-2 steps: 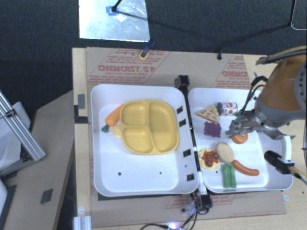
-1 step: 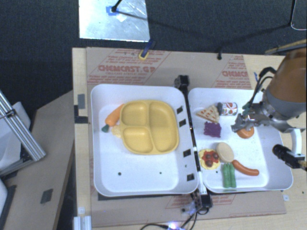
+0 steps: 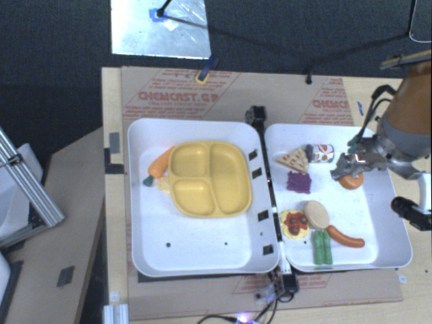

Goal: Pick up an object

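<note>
End effector (image 3: 347,166) partly covering orange object (image 3: 352,180)

Dark carpet (image 3: 54,59), shiny metal plate (image 3: 160,19)

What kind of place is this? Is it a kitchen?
Probably a robot lab, not a kitchen. A grey robot arm with an orange band reaches over two shallow white plastic bins, and the food, like the orange toy carrot, looks like plastic.

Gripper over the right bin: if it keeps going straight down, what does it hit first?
Most likely the orange round piece directly beneath the gripper, though depth is hard to judge from this slanted view.
</note>
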